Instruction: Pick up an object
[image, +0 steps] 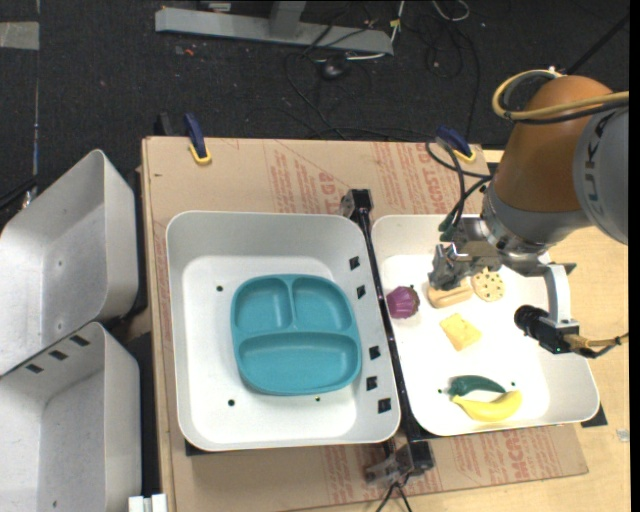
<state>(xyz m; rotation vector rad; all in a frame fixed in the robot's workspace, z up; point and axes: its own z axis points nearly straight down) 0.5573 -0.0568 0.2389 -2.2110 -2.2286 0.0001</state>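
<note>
Lowest in the frame, near the bottom edge of the right bin, lies a yellow banana with a dark green pepper touching it from above. Higher, about the middle of this bin, rests a yellow cheese wedge, and to its upper left a purple onion sits close to the bin's left wall.

The gripper comes down in the upper part of the right bin, under the grey and orange arm. Its dark body hides the tips, so I cannot tell whether it is spread or closed. Directly below it in the picture, touching or almost touching, lies a tan bread stick. Its long axis runs from lower left to upper right. Just right of the gripper is a round cracker with holes.

I judge that the bread stick is the likely target, because it is the nearest thing to the tool. The grasp depends on closing across its short width, not along its length. The cracker beside it could be pushed.

The left bin holds a teal divided plate, well apart from the arm.
</note>
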